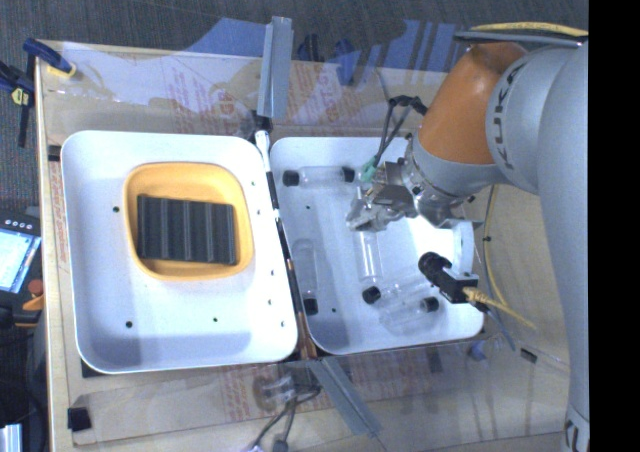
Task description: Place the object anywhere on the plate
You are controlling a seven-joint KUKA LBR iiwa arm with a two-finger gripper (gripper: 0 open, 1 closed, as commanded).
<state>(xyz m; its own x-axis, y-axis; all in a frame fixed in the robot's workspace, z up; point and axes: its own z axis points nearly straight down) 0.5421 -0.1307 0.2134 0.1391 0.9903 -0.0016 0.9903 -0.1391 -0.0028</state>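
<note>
Hovering over the right bin (330, 335), the hand (372, 208), its grip unreadable, is needing a centred descent onto the clear object (369, 258).

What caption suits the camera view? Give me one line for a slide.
KUKA arm's end effector poised over the right bin among clear objects, with the yellow plate in the left bin.

The arm (500, 130) reaches from the right over the right bin (330, 320), its gripper (372, 212) low near the bin's middle. Clear items with black caps, perhaps tubes (370, 265), lie there. In the left bin (100, 330) sits a yellow plate (185, 180) bearing a dark ribbed insert (187, 230).
</note>
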